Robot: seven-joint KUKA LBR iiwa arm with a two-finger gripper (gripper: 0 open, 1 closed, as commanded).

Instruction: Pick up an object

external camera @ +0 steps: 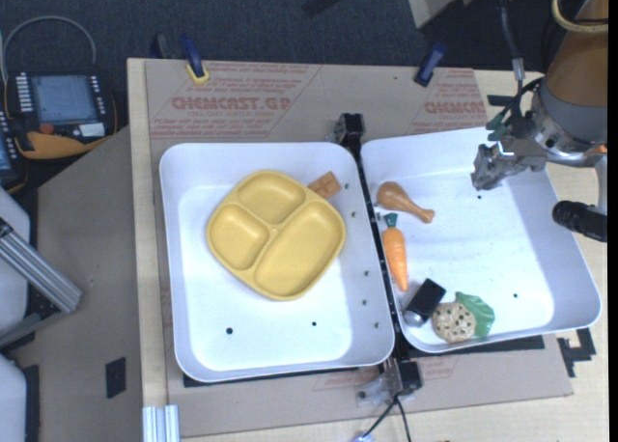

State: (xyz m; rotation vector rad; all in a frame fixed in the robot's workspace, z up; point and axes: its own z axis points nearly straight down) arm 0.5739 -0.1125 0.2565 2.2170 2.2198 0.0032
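Note:
The right bin point(541, 266) holds a tan chicken drumstick point(404, 202), an orange carrot point(395, 254), a small black block point(424, 299), a cookie point(450, 321) and a green leafy piece point(477, 311). My gripper point(489, 169) hangs over the bin's upper right part, well right of the drumstick, with nothing seen between its fingers. The arm's orange band point(581, 62) rises above it at the right edge.
The left bin point(193, 266) carries a yellow divided plate point(276, 234) and a small brown block point(325, 184) at the plate's upper right. A black clamp point(349, 127) sits at the divider's far end. A teach pendant point(58, 107) lies off the bench, far left.

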